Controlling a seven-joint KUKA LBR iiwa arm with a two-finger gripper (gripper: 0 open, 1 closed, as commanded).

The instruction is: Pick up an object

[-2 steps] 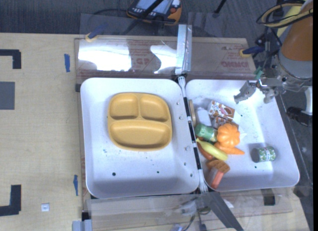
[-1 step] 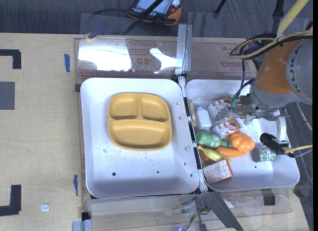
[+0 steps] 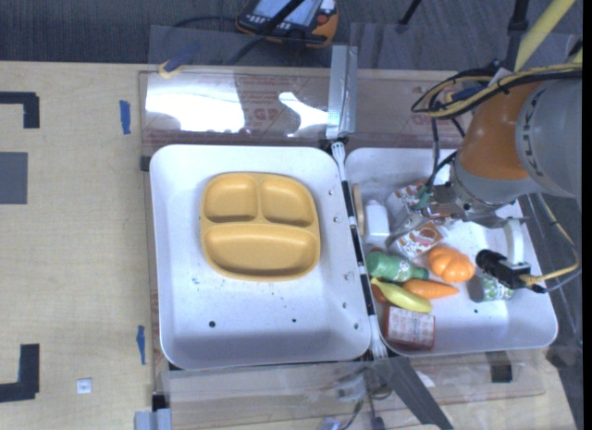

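In the right bin point(image 3: 532, 326), toward the desk's right edge, the arm point(image 3: 518, 141) hangs over a cluster of toy food. Step in hand, as I judge it: approach, nothing lifted yet. The gripper point(image 3: 433, 204) sits low at the pile's back edge, near a crumpled wrapper point(image 3: 412, 199); whether the jaws are apart or together I cannot tell, the wrist hides them. Likely candidates lie just in front: an orange pepper point(image 3: 450, 264), a carrot point(image 3: 431, 288), a banana point(image 3: 403, 297), a green vegetable point(image 3: 392, 266), closely packed and touching. Next move calls for settling on one piece without nudging its neighbours. Left bin point(image 3: 176, 317) carries a yellow divided tray point(image 3: 262, 225).
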